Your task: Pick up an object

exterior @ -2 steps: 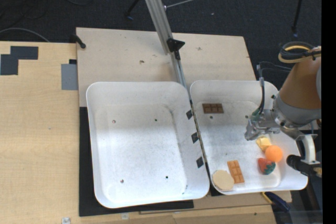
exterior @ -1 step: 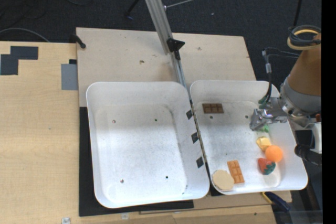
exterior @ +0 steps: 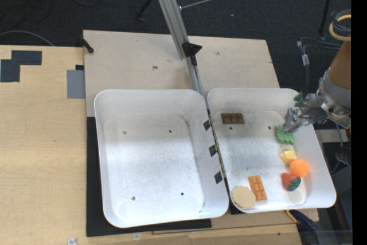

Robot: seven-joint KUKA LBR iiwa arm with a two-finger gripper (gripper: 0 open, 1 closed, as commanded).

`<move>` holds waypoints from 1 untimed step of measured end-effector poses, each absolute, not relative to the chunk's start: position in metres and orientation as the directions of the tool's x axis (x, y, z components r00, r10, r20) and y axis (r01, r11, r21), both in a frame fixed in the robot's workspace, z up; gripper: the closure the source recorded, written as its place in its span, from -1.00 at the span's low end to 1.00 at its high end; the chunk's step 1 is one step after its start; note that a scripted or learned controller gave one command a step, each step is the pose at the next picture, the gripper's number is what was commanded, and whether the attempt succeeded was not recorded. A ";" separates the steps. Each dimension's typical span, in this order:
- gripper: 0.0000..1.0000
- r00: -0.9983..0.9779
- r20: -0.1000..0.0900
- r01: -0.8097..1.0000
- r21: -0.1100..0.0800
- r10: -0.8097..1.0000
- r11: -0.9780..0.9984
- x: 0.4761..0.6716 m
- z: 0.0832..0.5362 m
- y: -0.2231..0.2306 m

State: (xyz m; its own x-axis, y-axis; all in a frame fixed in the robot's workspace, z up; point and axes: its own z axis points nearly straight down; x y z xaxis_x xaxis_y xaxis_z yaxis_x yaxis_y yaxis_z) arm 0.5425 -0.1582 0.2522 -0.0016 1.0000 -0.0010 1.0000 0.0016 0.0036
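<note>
So, front edge of the right bin (exterior: 321, 203) first: a round tan biscuit (exterior: 244, 197) with an orange wafer (exterior: 257, 187) touching it on its right. Further right sit a red strawberry (exterior: 290, 181), an orange ball (exterior: 299, 167) just behind it, and a small yellow piece (exterior: 288, 155) behind that. They're bunched tight along the right wall, so I wouldn't start there.

Next back is the green thing (exterior: 282, 135), maybe a leafy toy, hard to say at this size. The gripper (exterior: 291, 123) is right on top of its far end, reaching in from the right. It looks low and touching or nearly so, but I honestly can't tell whether the fingers are spread or pinched, and I can't see anything between them, so I'm not calling it a grasp.

I'd guess the green thing is the target, and this is the closing-in step. To do it well:
- centre over the middle of the green thing, not its tip, since an end pinch tends to squirt a small part out
- keep off the bin wall on the right, it's near
- come straight down, close, then lift slowly and check that something actually comes up

Farther back a brown chocolate bar (exterior: 232, 118) lies flat by itself, well apart from everything. It'd be an easy backup, though flat things are tough to get under. The left bin (exterior: 114, 123) just sits beside all this, touching the right one at the divider.
</note>
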 end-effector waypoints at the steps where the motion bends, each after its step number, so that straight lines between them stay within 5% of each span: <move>1: 1.00 -0.003 0.003 1.000 -0.004 1.000 0.003 0.545 0.237 -0.106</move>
